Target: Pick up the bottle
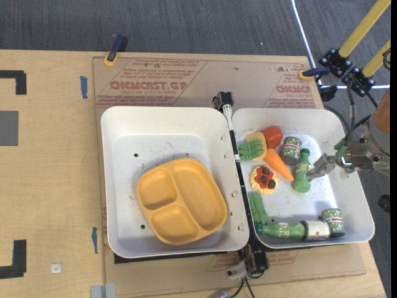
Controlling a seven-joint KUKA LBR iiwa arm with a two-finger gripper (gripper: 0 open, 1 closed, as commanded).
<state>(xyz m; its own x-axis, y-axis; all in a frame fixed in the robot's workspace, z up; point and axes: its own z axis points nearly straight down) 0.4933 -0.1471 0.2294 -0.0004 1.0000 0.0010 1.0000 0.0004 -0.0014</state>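
Grey hand beside green bottle

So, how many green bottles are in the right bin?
2. One small green bottle stands near the bin's middle, by the claw. One larger green bottle lies along the near wall. Others could be hidden under the toys.

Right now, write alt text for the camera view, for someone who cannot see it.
A grey robot gripper reaches from the right into the right-hand white bin, beside a small green bottle among toy foods: a carrot, a tomato, cans. A larger green bottle lies along the near wall. The left bin holds a yellow divided plate.
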